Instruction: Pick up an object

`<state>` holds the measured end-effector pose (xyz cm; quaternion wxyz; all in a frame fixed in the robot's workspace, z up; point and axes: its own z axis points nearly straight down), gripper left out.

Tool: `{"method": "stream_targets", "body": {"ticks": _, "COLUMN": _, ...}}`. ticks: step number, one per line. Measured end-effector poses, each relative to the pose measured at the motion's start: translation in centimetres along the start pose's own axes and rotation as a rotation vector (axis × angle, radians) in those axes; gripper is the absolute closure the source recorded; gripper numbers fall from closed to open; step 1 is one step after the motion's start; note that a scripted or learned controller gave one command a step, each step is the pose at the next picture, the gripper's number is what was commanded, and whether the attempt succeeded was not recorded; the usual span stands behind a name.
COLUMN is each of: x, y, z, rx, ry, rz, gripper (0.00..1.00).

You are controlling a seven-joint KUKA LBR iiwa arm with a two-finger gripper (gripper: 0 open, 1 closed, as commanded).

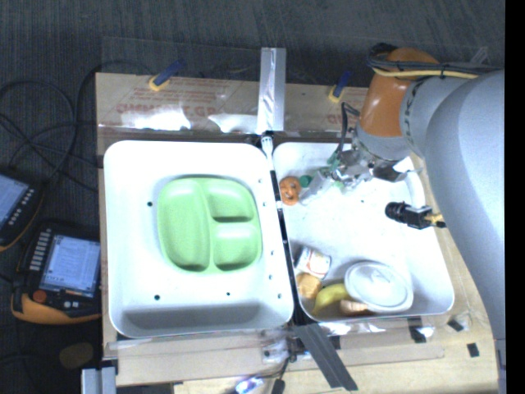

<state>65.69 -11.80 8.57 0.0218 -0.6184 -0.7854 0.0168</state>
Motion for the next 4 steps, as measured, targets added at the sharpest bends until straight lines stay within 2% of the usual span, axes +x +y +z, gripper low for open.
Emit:
{"method": "stream_targets", "body": {"ticks": 1, "x": -0.4, "y": -0.3, "z": -1.0, "rx": -0.022, "ry": -0.010, "rz": 0.014, "gripper": 0.00}}
{"method": "stream_targets", "body": {"ticks": 2, "x": 0.0, "y": 1.0, "z": -1.5, "rx": -0.048, "ry": -0.024, "rz": -0.294, "gripper": 0.00}}
{"method": "stream_targets", "body": {"ticks": 3, "x": 0.1, "y": 1.1, "z": -2.4, "rx": -0.049, "ry": -0.025, "rz": -0.295, "gripper": 1.00}}
{"method": "stream_targets", "body": {"ticks": 4, "x": 6.0, "y": 1.9, "z": -13.9, "rx": -0.052, "ry": -0.021, "rz": -0.227, "gripper": 1.00}}
